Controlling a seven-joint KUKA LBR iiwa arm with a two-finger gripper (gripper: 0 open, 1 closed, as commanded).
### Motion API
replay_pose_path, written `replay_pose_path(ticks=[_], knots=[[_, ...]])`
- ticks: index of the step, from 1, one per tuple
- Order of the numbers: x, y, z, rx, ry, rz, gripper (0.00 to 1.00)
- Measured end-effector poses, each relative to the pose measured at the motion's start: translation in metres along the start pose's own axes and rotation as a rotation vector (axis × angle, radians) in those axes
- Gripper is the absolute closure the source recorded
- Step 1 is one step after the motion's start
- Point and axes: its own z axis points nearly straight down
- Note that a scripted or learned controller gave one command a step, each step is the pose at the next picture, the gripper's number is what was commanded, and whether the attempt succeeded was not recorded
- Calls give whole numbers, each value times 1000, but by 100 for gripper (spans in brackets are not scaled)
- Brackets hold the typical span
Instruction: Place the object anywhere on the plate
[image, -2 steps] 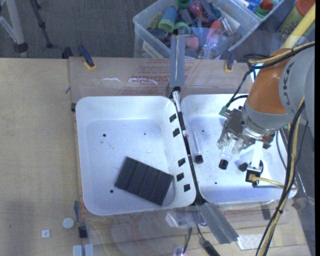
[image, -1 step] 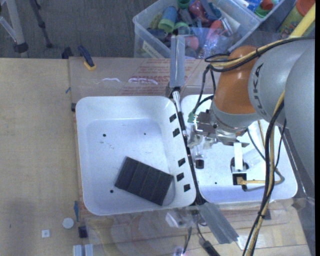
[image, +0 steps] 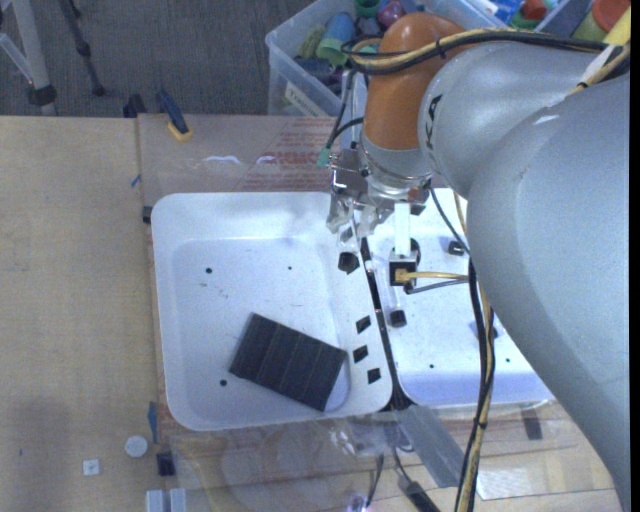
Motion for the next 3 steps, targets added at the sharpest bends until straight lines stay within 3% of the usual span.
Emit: replay_pose_path(ticks=[1,2,3], knots=[[31,-2,-65,-5,1,-540,100],[96,-17,-70,-4,1,-563,100],[125,-24,-57,-5,1,-580,100]])
